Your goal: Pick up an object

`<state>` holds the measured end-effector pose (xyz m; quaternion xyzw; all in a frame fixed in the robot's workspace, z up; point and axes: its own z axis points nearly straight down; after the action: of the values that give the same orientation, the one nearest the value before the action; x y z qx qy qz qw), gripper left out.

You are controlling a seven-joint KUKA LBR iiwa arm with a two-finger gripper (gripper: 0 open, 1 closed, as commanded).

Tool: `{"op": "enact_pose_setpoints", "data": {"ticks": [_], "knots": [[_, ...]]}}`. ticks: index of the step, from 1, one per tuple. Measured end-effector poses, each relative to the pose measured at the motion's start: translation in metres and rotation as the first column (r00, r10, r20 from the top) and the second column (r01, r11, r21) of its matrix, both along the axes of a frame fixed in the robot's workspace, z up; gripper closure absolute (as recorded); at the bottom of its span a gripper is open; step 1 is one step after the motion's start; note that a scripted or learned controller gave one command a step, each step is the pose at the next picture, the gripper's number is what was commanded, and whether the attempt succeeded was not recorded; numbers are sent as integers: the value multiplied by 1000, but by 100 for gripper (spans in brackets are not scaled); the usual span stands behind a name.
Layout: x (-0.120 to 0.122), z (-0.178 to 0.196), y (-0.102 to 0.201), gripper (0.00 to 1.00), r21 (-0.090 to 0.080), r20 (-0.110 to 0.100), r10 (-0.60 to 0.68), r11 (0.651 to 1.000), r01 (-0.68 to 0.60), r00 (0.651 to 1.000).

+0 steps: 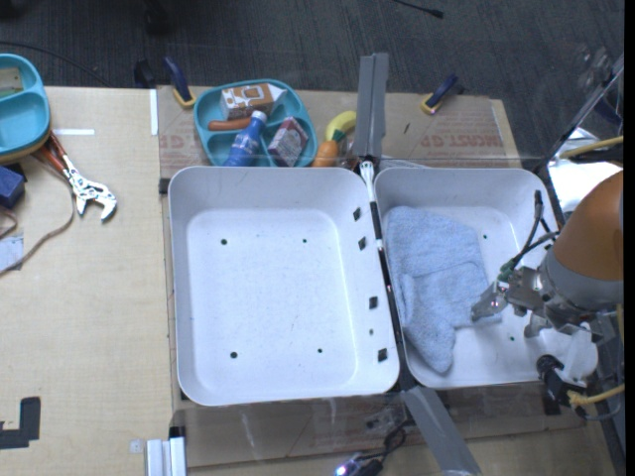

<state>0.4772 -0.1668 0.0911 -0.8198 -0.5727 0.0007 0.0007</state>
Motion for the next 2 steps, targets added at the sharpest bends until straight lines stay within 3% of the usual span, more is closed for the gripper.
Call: {"op": "enact_pose_setpoints", "data": {"ticks": [1,2], "knots": [[72,1,-34,0,5,1,69,998,-69,998],[54,8,-44,0,-1,1,461,888,-461,888]]}}
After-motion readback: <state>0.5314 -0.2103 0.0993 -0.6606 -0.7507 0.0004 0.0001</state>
